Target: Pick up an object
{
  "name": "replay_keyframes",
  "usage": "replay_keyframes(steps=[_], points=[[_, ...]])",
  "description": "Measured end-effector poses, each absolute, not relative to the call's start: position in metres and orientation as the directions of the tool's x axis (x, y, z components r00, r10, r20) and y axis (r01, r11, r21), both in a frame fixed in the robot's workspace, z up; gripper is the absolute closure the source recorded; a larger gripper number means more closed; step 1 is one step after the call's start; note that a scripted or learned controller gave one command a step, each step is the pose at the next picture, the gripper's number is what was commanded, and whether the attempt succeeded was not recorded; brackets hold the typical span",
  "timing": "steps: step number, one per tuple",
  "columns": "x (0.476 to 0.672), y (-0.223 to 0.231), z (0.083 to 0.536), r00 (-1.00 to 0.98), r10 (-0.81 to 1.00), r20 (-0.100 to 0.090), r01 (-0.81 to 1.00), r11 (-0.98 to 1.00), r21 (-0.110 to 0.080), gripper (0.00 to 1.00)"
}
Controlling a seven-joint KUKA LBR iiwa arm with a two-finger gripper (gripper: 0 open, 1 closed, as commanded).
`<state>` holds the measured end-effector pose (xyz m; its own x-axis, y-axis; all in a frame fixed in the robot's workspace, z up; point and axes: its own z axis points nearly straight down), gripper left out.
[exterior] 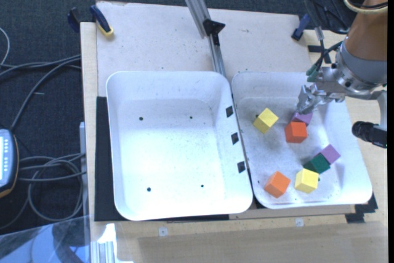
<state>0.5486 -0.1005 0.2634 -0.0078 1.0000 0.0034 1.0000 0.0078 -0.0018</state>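
Bins: shallow white left bin (123, 151); right bin (354, 160) holding yellow cube (266, 121), orange cube (277, 184), red cube (296, 132), second yellow cube (306, 180), green block (319, 163), purple block (330, 153). Gripper (306, 109) touches, perhaps, a pink-purple block (302, 117); grip state indiscernible.

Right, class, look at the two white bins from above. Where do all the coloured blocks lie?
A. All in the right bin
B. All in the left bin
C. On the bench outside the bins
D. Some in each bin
A. Every block, such as the yellow block, red block and orange block, lies inside the right bin, where the gripper hovers.
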Motion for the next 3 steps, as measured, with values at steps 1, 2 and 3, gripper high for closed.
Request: replay_keyframes(steps=[1, 2, 3], points=[[0.55, -0.053, 0.259, -0.006, 1.0, 0.002, 1.0, 0.006, -0.001, 1.0], [0.562, 0.008, 0.246, -0.007, 1.0, 0.003, 1.0, 0.007, -0.002, 1.0], [0.577, 0.06, 0.232, -0.006, 1.0, 0.001, 1.0, 0.006, 0.0, 1.0]])
